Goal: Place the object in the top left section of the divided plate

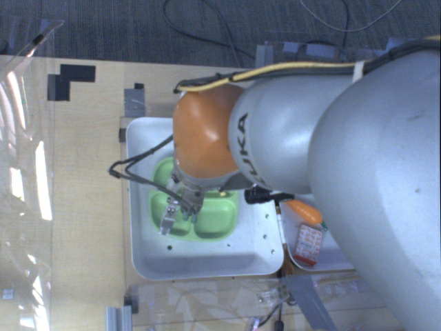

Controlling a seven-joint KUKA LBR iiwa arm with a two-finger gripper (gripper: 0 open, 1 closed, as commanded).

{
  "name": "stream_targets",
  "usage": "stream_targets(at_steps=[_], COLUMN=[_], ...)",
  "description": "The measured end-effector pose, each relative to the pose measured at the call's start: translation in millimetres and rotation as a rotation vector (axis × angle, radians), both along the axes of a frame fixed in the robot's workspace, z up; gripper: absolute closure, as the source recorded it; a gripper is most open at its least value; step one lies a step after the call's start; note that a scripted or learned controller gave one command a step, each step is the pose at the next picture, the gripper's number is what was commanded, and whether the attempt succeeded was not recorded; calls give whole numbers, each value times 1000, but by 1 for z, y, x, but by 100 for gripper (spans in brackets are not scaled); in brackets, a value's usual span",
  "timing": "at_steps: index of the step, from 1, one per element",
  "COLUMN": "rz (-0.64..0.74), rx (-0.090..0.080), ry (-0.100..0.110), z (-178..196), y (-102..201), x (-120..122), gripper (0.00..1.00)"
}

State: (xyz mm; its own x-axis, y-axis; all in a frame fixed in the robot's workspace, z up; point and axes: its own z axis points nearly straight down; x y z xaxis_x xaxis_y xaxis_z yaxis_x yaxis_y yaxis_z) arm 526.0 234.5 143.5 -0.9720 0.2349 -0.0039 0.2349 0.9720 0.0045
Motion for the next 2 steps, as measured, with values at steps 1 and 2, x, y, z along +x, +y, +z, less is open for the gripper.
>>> stream_targets(at_steps=[1,2], rz=[-2,-15], rx=[5,1], ry=[-7,-5], z=[12,50], y=[1,1], x=[3,60], gripper=[100,100])
